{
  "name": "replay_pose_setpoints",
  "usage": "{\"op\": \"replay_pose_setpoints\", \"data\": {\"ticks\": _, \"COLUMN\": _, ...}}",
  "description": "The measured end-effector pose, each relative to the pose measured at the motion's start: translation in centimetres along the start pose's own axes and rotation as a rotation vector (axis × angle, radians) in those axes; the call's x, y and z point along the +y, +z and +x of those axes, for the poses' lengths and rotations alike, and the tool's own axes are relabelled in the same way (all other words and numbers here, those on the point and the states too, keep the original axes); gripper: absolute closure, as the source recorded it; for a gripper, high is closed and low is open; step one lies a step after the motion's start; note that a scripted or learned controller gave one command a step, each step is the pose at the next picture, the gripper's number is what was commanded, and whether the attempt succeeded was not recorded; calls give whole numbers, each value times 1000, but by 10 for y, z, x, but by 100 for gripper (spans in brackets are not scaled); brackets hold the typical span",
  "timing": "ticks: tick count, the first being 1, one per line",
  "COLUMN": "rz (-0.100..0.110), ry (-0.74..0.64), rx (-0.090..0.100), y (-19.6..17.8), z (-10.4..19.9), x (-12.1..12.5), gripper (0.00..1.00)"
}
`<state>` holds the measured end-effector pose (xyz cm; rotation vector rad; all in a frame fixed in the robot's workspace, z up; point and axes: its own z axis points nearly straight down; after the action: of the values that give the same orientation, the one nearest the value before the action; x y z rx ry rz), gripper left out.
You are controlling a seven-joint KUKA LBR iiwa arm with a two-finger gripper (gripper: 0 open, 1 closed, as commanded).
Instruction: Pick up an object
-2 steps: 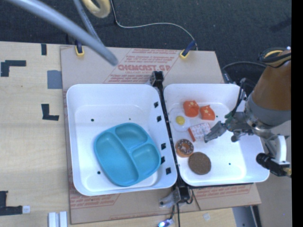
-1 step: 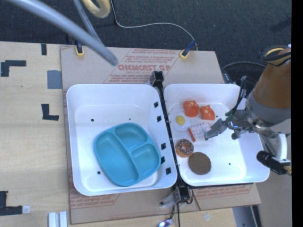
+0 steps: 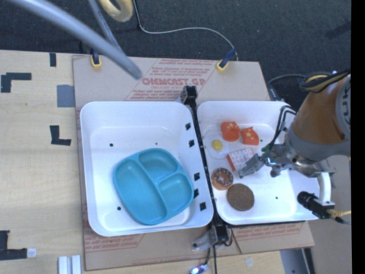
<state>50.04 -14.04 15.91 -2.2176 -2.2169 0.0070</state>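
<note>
The pincer [image 3: 251, 165] reaches leftward, low in the right bin [image 3: 268, 213], tips at the patterned packet [image 3: 239, 156]; its spread I cannot tell.

This was a robotics lab: a grey-and-orange arm [image 3: 322, 121] worked over two white bins [image 3: 91, 153] clamped on a cardboard sheet [image 3: 171, 79], black tape marks [image 3: 57, 136] on the bench.
</note>
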Motion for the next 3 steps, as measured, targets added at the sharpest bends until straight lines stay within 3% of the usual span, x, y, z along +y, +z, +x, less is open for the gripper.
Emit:
{"op": "replay_pose_setpoints", "data": {"ticks": 1, "rz": 1, "ry": -1, "rx": 1, "y": 46, "z": 6, "x": -5, "gripper": 0}}
{"op": "replay_pose_setpoints", "data": {"ticks": 2, "rz": -9, "ry": -2, "rx": 4, "y": 68, "z": 7, "x": -2, "gripper": 0}}
{"op": "replay_pose_setpoints", "data": {"ticks": 3, "rz": -8, "ry": -5, "rx": 5, "y": 58, "z": 8, "x": -3, "gripper": 100}}
